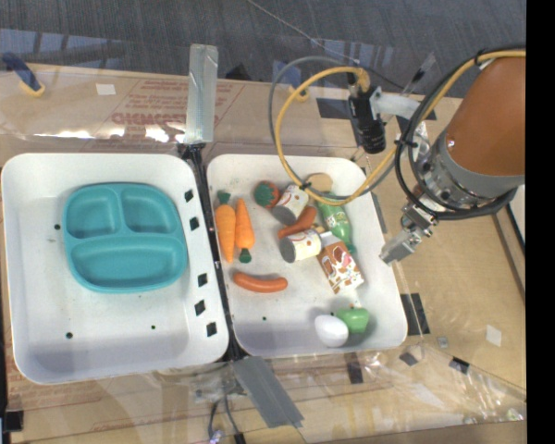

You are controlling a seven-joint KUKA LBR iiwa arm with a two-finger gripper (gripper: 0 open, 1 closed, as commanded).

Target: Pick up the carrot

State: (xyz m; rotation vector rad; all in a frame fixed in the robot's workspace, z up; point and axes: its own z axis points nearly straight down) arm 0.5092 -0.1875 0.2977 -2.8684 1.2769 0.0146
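The arm [481,128] reaches in from the right, its orange band uppermost and grey wrist angled down to the left. The gripper [402,245] hangs low at its end

Carrot [226,233] in right bin [381,276], tool [403,244] just outside.

The scene is viewed from one fixed camera set high above the bench [462,276], angled down at a slant. Both white bins are taken in whole, the left bin [18,276] and the right bin [388,326]. The arm [486,123] is seen entering from the right.
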